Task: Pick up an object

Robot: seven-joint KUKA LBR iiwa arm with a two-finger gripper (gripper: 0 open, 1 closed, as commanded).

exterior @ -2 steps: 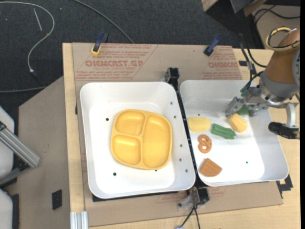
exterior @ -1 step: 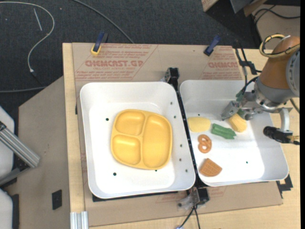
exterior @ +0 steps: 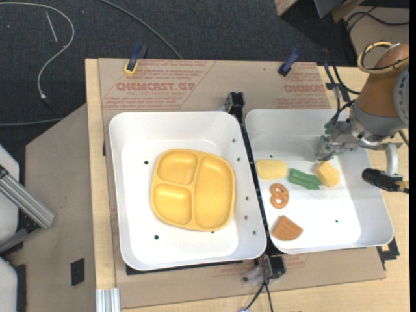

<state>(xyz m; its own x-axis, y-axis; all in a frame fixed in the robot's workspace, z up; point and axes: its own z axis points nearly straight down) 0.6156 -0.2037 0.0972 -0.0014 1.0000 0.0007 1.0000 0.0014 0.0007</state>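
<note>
You were looking down on two white bins. The gripper (exterior: 327, 147) hung low in the right bin (exterior: 364, 229), approach step, nothing lifted yet. Whether its jaws were released or clenched, you couldn't tell; too small and blurred. The yellow corn piece (exterior: 329, 173) lay just below it, touching the green pod (exterior: 304, 179). Next move, in my judgement: shift slightly toward the corn, descend, close w/o catching the pod.

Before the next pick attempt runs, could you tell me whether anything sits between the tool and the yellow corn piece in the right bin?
Nothing visible does. The tool hangs just above and left of the corn piece, with bare bin floor between them. The green piece lies beside the corn on its left, outside that gap.
</note>
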